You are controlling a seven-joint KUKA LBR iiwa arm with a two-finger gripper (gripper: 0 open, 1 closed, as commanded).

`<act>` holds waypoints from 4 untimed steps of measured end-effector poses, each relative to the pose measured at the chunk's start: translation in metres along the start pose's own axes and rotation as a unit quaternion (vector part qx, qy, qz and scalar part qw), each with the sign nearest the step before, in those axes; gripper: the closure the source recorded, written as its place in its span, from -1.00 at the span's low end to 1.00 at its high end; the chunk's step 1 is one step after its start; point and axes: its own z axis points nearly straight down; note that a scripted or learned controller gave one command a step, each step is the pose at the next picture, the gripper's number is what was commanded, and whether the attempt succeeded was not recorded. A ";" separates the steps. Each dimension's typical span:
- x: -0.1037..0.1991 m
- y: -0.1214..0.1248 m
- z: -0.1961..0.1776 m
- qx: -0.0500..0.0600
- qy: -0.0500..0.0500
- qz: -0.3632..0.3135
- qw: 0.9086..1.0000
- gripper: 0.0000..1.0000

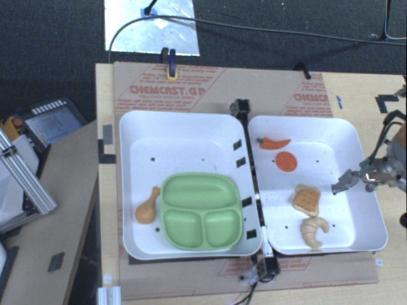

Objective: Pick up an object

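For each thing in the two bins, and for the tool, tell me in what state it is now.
green divided plate: flat in the left bin, compartments bare.
drumstick: lying beside the plate, left of it.
carrot: lying in the right bin.
red disc: flat.
waffle: lying free.
croissant: lying free.
tool: over the right bin, holding nothing.

Green divided plate [201, 210] and drumstick [147, 206] seen in left bin [137, 129], carrot [275, 143], red disc [286, 162], waffle [306, 200], croissant [313, 230] in right bin [340, 132], gripper [346, 180] positioned over its right side.
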 end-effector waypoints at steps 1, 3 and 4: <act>0.003 0.001 0.062 0.001 0.001 0.001 1.000 -1.00; 0.003 0.006 0.088 -0.005 0.000 0.000 1.000 1.00; 0.011 0.010 0.028 -0.003 -0.001 -0.001 1.000 1.00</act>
